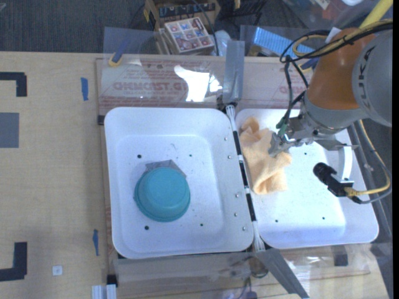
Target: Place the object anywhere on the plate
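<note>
**Mia:** What is the biggest thing here?

**Ben:** The pale wooden tabletop [50,185]. On it sit two shallow white bins side by side. The left white bin [124,126] has a round teal plate [163,194] in it, lying a bit left of the middle, with a small grey patch peeking out behind it.

**Mia:** And the other one?

**Ben:** The right white bin [324,220] has the big grey robot arm with the orange band [340,73] reaching into it from the right.

**Mia:** Where is the thing to move?

**Ben:** It is a soft, crumpled, pale orange cloth [265,157]. It lies in the right bin, close against the left wall. It is longer than it is wide, and its long way runs from the far side toward the near side, leaning a little right at the near end.

**Mia:** What about the pincer [278,142]?

**Ben:** It is right down on the cloth, touching the upper right part. I cannot tell if it is open or closed.
</note>
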Robot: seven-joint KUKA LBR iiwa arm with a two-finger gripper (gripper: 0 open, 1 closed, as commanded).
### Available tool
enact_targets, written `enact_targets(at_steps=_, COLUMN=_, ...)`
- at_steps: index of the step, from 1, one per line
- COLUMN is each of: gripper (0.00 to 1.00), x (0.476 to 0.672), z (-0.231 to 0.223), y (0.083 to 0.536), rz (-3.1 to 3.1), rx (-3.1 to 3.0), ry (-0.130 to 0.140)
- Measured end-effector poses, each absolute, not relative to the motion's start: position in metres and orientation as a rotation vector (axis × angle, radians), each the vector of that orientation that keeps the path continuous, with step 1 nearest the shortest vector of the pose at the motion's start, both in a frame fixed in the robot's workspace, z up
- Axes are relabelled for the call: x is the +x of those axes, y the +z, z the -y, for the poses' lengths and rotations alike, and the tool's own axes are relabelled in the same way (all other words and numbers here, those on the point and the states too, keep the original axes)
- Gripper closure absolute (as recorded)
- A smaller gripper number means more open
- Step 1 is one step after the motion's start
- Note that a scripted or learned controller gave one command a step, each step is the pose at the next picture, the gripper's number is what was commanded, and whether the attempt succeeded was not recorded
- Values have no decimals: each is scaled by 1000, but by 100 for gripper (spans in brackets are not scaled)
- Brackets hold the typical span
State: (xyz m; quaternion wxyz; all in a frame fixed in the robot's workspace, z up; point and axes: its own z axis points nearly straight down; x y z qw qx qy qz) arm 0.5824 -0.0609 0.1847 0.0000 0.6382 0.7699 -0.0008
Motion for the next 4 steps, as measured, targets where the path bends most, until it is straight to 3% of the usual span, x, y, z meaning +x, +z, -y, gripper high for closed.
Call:
enact_targets(at_steps=1, gripper=100, x=581, z=-21, y=185, rz=-2272, rx=2169, ry=-2)
enact_targets(at_steps=2, gripper=100, x=537, z=-91, y=184, rz=-2342, rx=2097, ry=-2)
enact_targets(at_steps=3, gripper=100, x=549, z=-159, y=173, rz=-2376, rx=2054, ry=0)
enact_targets(at_steps=4, gripper=0, x=549, z=-159, y=173, rz=-2376, rx=2054, ry=1)
